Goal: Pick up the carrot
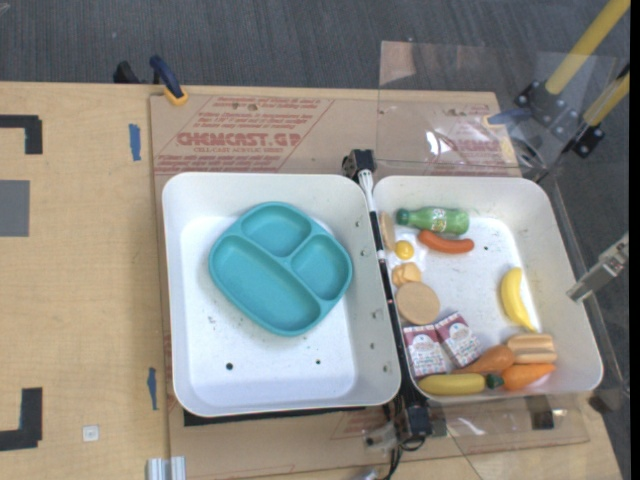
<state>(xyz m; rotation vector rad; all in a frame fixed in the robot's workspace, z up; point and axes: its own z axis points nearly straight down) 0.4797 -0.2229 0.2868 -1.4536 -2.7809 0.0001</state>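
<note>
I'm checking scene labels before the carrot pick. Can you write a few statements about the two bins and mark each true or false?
1. The teal divided plate lies in the left bin. True.
2. The carrot lies on the teal plate. False: it lies near the right bin's front right corner, beside the hot dog bun.
3. The green bottle lies near the right bin's far side. True.
4. The banana stands upright. False: it lies flat.
</note>
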